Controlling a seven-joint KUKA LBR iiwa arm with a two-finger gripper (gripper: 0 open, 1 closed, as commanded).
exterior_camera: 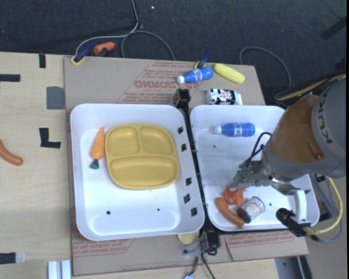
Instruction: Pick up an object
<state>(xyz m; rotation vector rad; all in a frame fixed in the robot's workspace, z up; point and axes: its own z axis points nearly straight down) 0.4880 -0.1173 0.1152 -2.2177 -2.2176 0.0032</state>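
Red toy [234, 195] is lying in the right bin [221, 156] beside a sausage [228, 212] and can [253, 207], under the gripper [244, 178]. Probably light and rigid; gripping across its middle seems best. Grip state: cannot tell.

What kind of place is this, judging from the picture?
Probably a robotics lab bench for grasping tests: two white bins sit on cardboard, toy food such as a carrot and a yellow divided plate lies inside, and a grey arm reaches in.
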